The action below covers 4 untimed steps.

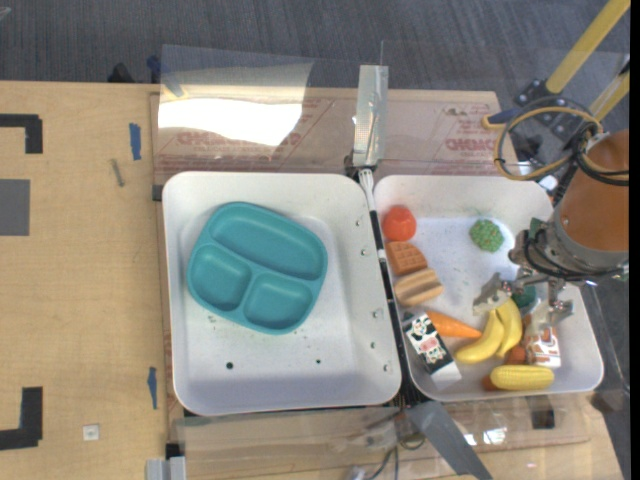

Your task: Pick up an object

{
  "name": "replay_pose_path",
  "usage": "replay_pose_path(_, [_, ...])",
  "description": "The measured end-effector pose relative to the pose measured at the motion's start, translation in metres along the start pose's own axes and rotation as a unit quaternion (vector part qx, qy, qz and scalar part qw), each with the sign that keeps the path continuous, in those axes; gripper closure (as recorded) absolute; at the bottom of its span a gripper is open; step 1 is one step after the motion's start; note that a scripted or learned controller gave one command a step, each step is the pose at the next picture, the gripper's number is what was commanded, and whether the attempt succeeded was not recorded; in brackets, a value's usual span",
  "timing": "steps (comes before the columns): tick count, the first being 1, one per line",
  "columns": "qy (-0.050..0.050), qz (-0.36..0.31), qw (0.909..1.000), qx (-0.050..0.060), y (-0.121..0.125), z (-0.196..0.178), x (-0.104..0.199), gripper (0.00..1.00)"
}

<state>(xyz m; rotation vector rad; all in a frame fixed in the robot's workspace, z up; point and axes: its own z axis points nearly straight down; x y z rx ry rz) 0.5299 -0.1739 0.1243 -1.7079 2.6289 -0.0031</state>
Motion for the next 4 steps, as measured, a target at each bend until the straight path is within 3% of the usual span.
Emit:
replay_pose_path(1, [-0.002, -0.052, 0.9983, 0.025, 0.036, 0.016, -0.001, 0.00])
replay_pose_path(2, [-0.004, -0.051, 0.9984, 0.025, 0.036, 0.008, -0.002, 1.00])
replay_pose_path(3, [-0.001, 0.079, 0.9969, 0.003, 0.055, -0.112, -0.044, 1.00])
replay_pose_path(4, [0.000, -0.092, 0.9958, -0.003, 0.076, -0.003, -0.049, 1.00])
